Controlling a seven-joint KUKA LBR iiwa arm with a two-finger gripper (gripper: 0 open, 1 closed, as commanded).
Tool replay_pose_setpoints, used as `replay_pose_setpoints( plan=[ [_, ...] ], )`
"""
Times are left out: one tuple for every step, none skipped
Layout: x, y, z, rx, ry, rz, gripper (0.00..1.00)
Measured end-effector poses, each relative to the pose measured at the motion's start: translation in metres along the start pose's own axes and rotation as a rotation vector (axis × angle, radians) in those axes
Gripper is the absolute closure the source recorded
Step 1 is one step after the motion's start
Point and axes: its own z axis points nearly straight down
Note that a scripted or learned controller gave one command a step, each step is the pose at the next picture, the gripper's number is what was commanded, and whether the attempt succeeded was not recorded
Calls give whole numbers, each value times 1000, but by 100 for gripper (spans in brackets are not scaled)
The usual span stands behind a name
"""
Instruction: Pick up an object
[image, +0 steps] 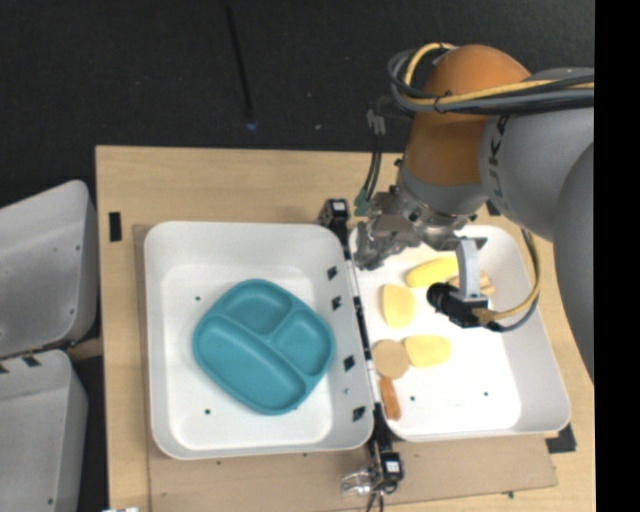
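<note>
The right bin (520, 400) holds several small food-like pieces. A yellow piece (432, 271) lies near its back, a second yellow one (397, 305) sits by the left wall, and a third (428, 349) is in the middle. A tan round piece (390, 358) touches the third, with a reddish-brown sausage shape (389, 398) just in front of it. My gripper (385, 240) hangs low over the back left corner of this bin, just behind the yellow pieces. The wrist hides its tips.
A teal divided plate (263, 345) lies in the left bin (170, 420). A black fitting with a cable (452, 302) hangs from the wrist over the right bin. The divider wall between the bins (355, 330) runs close beside the gripper.
</note>
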Motion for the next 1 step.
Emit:
replay_pose_setpoints(
  plan=[
    [53, 2, 15, 2, 0, -1, 100]
  ],
)
